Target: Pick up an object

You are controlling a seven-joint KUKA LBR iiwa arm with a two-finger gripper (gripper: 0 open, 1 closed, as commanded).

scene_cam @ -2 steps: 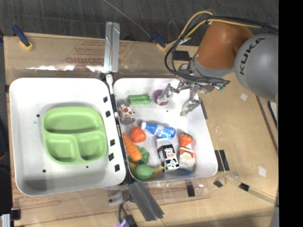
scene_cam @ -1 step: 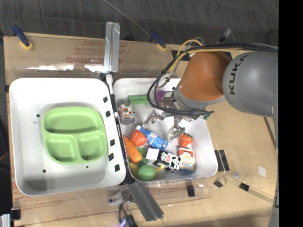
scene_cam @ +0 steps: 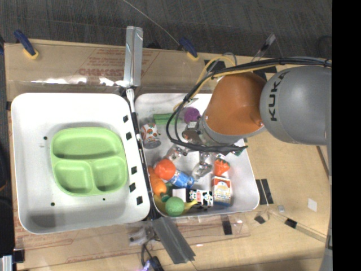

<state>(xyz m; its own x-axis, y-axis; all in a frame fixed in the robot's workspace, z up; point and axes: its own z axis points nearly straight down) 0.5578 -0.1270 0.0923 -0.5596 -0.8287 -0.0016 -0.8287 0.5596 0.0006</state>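
1. Nearest me, along the bottom rim of the right bin (scene_cam: 248, 199), I see the crowd: a green ball (scene_cam: 175, 206) lying on a banana (scene_cam: 161, 203), a black-and-white box (scene_cam: 199, 197) just beside it, and a small carton (scene_cam: 222, 189) with a red top touching that box.
2. A step further in sit an orange ball (scene_cam: 165, 169) and a blue toy (scene_cam: 181, 179), touching each other, hard against the divider. Any of these could be the pick; none is off the bin floor.
3. The claw (scene_cam: 203, 164) hangs over the middle of that bin, just above the gap between the blue toy and the carton. Its metal fingers point down, but I cannot tell how wide they stand, and I see nothing between them.
4. My worry from here: the pile is so tight that a descent could land a finger on top of the carton or the blue toy instead of beside it, and the piece would tip or skid away.
5. The round pieces would likely roll out of a pinch that closes off-centre.
6. The looped cables (scene_cam: 179, 126) hang low by the wrist and could brush the small cup (scene_cam: 150, 133) or the purple thing (scene_cam: 192, 115) behind it.
7. Further left, the other bin (scene_cam: 22, 151) holds a green tray (scene_cam: 89, 161), well apart from the work.
8. Farthest off, the desk (scene_cam: 67, 58) carries blue clamps (scene_cam: 27, 44) on its back edge.
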